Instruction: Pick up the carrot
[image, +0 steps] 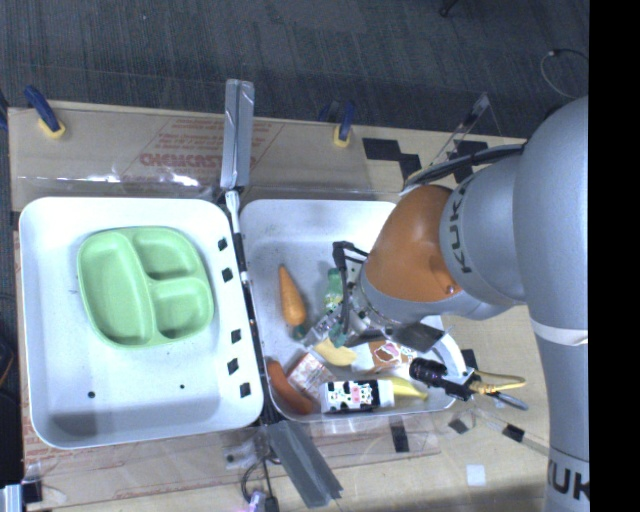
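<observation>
Overhead view of the bench during the approach to the carrot. The carrot lies in the right bin, toward that bin's 9 o'clock wall, its long axis running roughly 11 to 5 o'clock, with bare white floor on both flanks. The arm enters from 3 o'clock, and the gripper sits low in the bin just at the carrot's 3 o'clock, near it but apart. We cannot tell how far the jaws stand open, since the orange wrist band and dark linkage hide them; nothing can be seen held between them.

At the carrot's 5 o'clock lies a heap of clutter: a yellow banana-like piece, a cow-patterned carton and a reddish-brown item against the bin's 6 o'clock rim. The left bin holds a green divided plate.

We judge that a good grasp calls for shifting toward 9 o'clock until the jaws straddle the carrot's thick middle, aligned across its long axis, then descending squarely. We would favour the upper half, away from the clutter, lest a finger catch neighbouring items or push the carrot against the wall.
</observation>
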